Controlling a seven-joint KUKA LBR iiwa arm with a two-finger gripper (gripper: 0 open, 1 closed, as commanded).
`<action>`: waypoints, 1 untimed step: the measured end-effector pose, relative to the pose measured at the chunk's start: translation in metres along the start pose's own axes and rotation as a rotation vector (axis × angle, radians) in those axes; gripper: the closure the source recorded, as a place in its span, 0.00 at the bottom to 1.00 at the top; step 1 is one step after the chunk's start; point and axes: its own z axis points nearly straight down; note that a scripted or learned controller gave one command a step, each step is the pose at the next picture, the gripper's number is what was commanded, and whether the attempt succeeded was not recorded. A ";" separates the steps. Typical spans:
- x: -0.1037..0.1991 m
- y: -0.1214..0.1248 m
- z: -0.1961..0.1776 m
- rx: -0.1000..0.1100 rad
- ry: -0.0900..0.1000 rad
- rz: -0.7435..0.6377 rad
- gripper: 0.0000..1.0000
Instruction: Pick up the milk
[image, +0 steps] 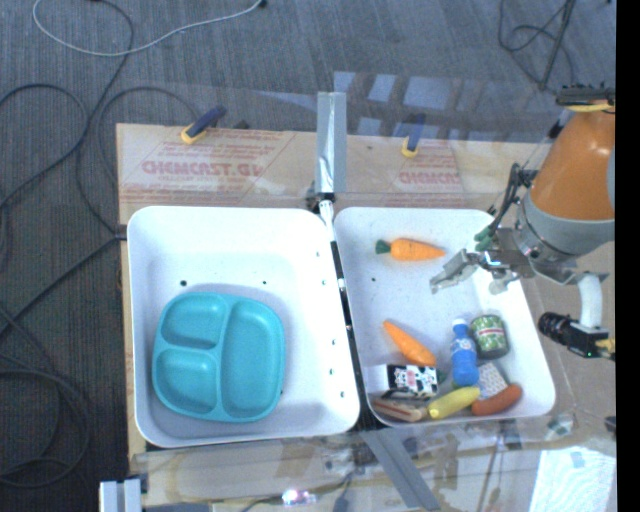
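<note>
White right bin: milk lies near front wall, w/ orange carrot just behind. End effector above bin, fingers apart, holding nothing.

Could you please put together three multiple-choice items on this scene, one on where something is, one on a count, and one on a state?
1. Where does the milk carton lie?
A. In the left bin, on the divided plate
B. In the right bin, near its front wall
C. On the bench behind the bins

2. How many carrots are in the right bin?
A. One
B. Two
C. Four

3. What is the state of the gripper?
A. Open over the right bin, holding nothing
B. Shut on the milk carton
C. Shut on the blue bottle

Answers:
1 B: the cow-patterned carton sits among the toys at the bin's front edge.
2 B: one carrot lies near the back, another lies mid-bin.
3 A: its fingers are spread apart above bare bin floor, with nothing between them.
</note>
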 end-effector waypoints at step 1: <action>0.036 0.003 0.130 -0.001 0.000 0.038 0.00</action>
